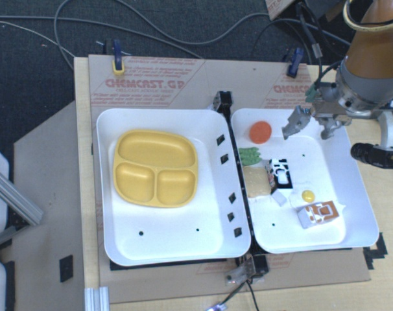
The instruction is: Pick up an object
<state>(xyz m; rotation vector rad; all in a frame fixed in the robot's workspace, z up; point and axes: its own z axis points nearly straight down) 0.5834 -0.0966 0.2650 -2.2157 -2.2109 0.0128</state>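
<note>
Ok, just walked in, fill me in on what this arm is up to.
The arm's gripper hangs open over the far end of the right bin, holding nothing. Below it lie an orange disc, a green piece, a black-and-white item, a small yellow ball and a small white-and-orange box. The left bin holds a yellow divided tray. Nothing has been picked yet.
</note>
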